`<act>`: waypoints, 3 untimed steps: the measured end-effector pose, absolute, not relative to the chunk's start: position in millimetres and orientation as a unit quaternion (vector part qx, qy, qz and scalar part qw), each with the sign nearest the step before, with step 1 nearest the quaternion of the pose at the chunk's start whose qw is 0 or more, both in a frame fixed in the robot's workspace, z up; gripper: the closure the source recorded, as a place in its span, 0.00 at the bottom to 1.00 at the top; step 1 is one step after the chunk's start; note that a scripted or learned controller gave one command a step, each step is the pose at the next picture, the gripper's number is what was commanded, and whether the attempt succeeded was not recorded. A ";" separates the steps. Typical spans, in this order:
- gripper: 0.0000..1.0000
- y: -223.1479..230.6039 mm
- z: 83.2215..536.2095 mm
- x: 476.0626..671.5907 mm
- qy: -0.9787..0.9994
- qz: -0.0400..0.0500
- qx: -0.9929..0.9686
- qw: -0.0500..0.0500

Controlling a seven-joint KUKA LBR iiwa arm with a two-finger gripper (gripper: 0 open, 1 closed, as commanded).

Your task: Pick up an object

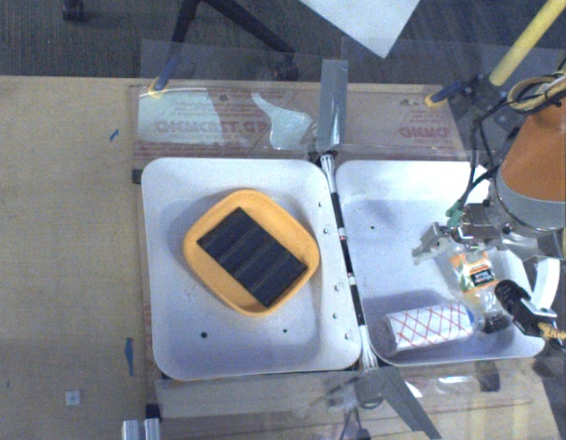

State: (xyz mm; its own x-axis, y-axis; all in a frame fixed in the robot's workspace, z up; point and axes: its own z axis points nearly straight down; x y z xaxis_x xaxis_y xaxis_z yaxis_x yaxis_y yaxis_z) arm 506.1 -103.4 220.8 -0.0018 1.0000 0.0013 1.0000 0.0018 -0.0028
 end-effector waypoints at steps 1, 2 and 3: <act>0.00 -158.3 213.3 525.1 -0.759 0.000 -0.651 -0.002; 0.00 -165.5 125.7 549.1 -0.775 -0.001 -0.632 -0.002; 0.00 -188.6 107.7 537.0 -0.783 -0.001 -0.622 -0.002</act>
State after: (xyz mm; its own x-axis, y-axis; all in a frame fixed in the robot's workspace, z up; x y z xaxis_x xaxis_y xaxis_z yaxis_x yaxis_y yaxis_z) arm 537.0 -188.6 107.7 -0.2250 0.9744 -0.0021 0.9744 0.2250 0.0032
